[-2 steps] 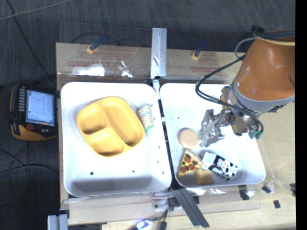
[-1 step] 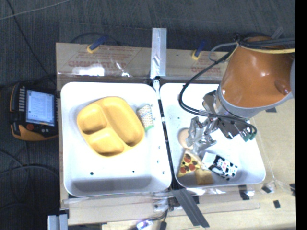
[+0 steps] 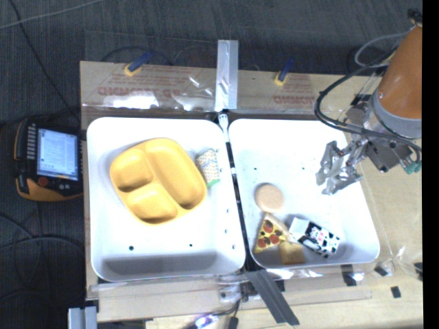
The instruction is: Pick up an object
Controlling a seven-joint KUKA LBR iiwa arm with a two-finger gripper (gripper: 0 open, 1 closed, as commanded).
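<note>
Hovering gripper [image 3: 337,172]; cookie [image 3: 269,197], pizza slice [image 3: 271,234], carton [image 3: 317,237] below-left.

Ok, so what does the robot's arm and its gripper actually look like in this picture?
The arm enters from the right, with a broad orange section above a pale grey ring at the wrist. Black cables loop beside it. Below sits a dark grey mount with small teal details. The gripper is bare silver-grey metal, angular and skeletal, with two slim fingers.
</note>
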